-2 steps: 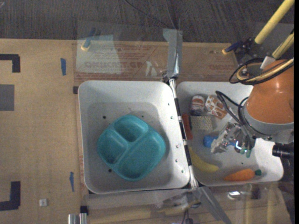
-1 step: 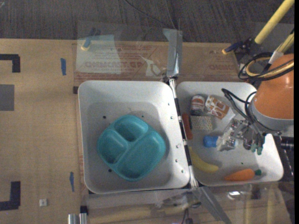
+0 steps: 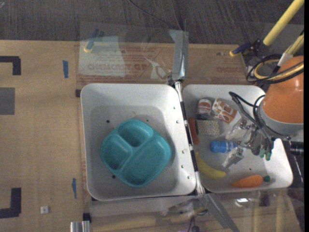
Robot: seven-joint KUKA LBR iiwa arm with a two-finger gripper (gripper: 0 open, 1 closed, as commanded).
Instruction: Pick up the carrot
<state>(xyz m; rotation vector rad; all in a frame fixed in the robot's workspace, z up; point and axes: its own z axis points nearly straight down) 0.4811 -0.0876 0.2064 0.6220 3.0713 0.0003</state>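
Note:
The carrot (image 3: pixel 248 181), orange with a green tip, lies flat at the front right corner of the right bin (image 3: pixel 282 175). My gripper (image 3: pixel 237 143) hangs over the middle of that bin, behind and slightly left of the carrot and apart from it. Its fingers (image 3: pixel 234 157) stand open. The right end of a blue bottle (image 3: pixel 221 146) lies close to the gap between them.
A yellow banana (image 3: pixel 211 169) lies left of the carrot. A can (image 3: pixel 204 108), a small orange-and-white box (image 3: pixel 224 111) and a red item (image 3: pixel 193 129) sit at the bin's back left. The left bin (image 3: pixel 96 100) holds a teal divided plate (image 3: pixel 136 152).

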